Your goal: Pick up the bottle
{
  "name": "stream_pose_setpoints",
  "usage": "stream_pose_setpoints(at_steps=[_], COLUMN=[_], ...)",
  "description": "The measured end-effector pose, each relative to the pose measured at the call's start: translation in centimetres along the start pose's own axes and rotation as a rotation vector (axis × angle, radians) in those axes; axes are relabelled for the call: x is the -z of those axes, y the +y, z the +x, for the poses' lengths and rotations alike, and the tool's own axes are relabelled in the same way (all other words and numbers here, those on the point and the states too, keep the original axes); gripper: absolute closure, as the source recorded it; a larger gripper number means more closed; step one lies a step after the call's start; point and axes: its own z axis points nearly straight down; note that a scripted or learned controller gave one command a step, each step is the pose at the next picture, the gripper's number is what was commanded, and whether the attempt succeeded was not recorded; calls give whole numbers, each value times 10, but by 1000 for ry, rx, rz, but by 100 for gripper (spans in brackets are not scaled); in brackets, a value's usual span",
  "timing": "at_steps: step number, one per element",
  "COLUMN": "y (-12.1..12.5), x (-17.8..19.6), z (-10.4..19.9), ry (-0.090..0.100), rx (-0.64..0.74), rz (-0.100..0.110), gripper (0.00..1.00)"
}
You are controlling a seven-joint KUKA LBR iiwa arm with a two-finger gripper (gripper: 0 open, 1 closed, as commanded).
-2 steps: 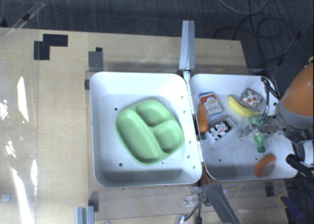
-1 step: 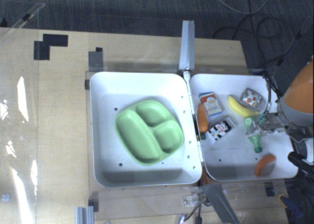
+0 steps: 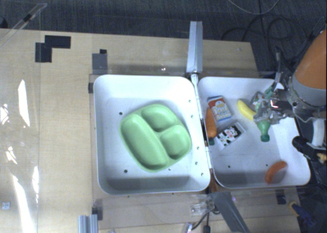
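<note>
Camera view | gripper [image 3: 265, 108] in right bin [image 3: 291, 176], closed on green bottle [image 3: 263, 126], which hangs neck-down just above the bin floor | yellow banana [image 3: 246, 109] beside | green divided tray [image 3: 156, 136] in left bin [image 3: 107, 176]

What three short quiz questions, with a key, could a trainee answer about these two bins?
1. True or false: the green divided plate lies in the left bin.
2. Which thing lies nearest the right bin's front right corner? A) yellow banana B) orange piece C) carrot
3. Fill in: the green bottle lies directly below the ____.

Key: 1 true. 2 B. 3 gripper.
</note>
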Motion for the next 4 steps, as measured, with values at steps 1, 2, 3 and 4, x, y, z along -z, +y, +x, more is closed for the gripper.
stream_pose_setpoints(at_steps=[1, 2, 3, 4], y=[0, -22, -40, -38], x=[0, -76, -125, -114], z=[0, -62, -70, -72], ry=[0, 1, 6, 1], rx=[0, 206, -16, -15], rz=[0, 2, -5, -11], gripper=[0, 0, 0, 100])
